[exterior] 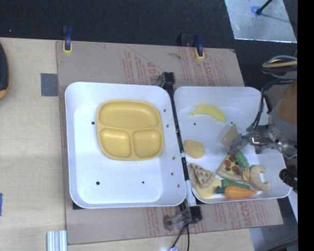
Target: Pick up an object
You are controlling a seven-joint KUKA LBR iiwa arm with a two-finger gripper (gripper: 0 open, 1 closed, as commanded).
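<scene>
Two white bins hold a yellow tray and toy food.

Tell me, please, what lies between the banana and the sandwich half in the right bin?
In the camera view, a ridged yellow chip lies between the banana and the sandwich half.

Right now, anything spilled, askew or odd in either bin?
Nothing spilled. The yellow divided plate sits flat in the left bin. In the right bin, the banana and chip lie apart, while the pizza slices, carrot and other toy foods are heaped in the near right corner, overlapping; harder to pick singly.
</scene>
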